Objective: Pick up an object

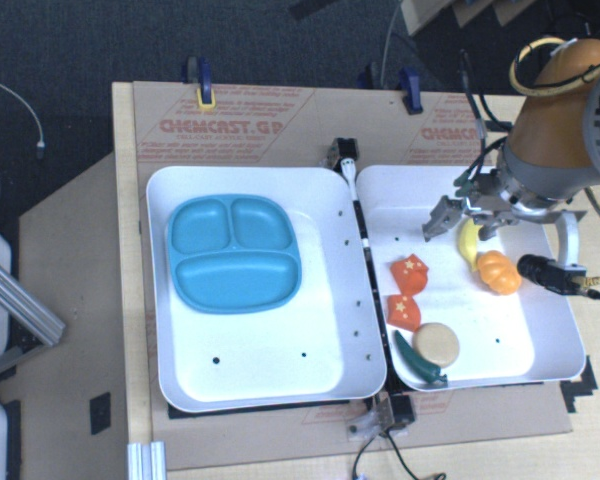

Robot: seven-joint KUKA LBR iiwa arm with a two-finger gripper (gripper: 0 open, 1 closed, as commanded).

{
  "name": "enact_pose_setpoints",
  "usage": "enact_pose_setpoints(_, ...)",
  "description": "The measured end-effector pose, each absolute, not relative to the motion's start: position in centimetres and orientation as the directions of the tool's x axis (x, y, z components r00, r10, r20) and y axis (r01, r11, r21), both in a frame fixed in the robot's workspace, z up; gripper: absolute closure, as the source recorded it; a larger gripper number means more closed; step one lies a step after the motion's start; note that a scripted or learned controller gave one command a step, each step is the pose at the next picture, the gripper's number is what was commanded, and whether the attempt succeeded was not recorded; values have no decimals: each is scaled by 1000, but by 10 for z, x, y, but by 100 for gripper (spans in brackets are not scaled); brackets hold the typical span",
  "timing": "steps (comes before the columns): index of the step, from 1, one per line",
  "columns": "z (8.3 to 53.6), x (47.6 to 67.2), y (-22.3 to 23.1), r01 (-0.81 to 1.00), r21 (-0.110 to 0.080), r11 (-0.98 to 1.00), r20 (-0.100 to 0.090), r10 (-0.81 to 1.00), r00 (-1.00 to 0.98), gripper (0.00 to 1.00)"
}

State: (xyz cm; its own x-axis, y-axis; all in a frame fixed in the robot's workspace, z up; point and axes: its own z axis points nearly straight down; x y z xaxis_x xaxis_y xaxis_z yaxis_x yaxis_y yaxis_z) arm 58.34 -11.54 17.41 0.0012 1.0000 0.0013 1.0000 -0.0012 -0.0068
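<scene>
The arm reaches in from the right of the frame, and its claw [467, 216] hangs low over the upper part of the right bin [555, 353], spread open with nothing between its prongs. One grey prong points left toward bare white floor, while the other sits right at the top of a small yellow object [467, 243] that looks like a toy banana or lemon; whether they touch cannot be told from this slant. The step in hand seems to be the approach, with no grasp made yet. Just right of the yellow piece, and touching or nearly touching it, lies an orange fruit [498, 272]. The next move likely calls for the claw to centre over one of these two, drop so the prongs straddle it, and close; the tight pairing is the main hazard, since a prong could land on the neighbour and push both aside. Further left in the same bin are two red pieces [407, 291] stacked along the dividing wall, and at the lower left corner a pale round object [438, 344] rests against a dark green curved item [418, 362]. These are apart from the claw and should not interfere. A black cable fitting [548, 272] on the arm hangs near the orange fruit. The left bin [265, 368] holds a blue divided plate [235, 253], well away on the table [140, 138].
</scene>
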Motion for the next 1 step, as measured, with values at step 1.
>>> enact_pose_setpoints(1,129,577,-114,1000,-6,-1,2,1000,1,0)
